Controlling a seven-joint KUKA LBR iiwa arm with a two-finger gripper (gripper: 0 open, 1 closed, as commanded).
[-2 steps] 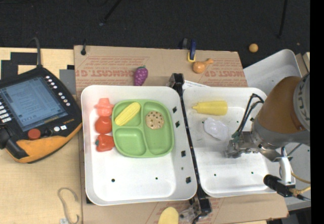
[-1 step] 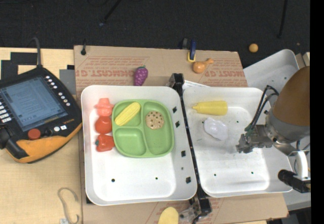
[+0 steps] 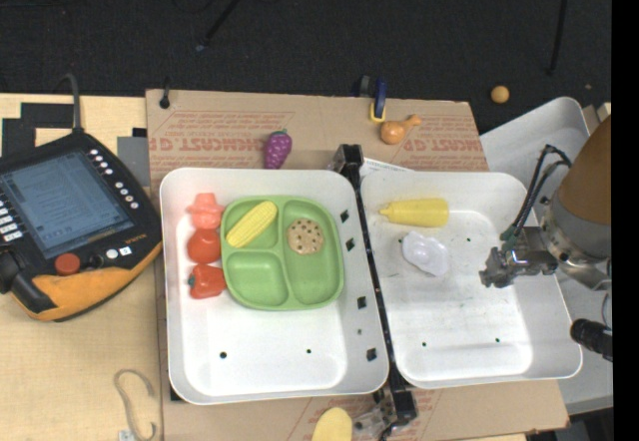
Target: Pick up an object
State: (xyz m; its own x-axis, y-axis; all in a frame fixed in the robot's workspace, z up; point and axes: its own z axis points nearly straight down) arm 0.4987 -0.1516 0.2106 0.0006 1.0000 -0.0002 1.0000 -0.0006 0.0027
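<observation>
Gripper (image 3: 496,272) low over right bin (image 3: 539,349), finger spread impossible to tell. Just to its left, clear plastic piece (image 3: 425,253): probably light, slippery; best taken across narrow middle.

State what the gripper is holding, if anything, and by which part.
Nothing shows between its fingers. The gripper sits over the right bin, apart from the clear plastic piece and the yellow bottle.

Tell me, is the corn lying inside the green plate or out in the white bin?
Inside. The corn lies in the top-left compartment of the green plate, which sits in the left bin.
</observation>
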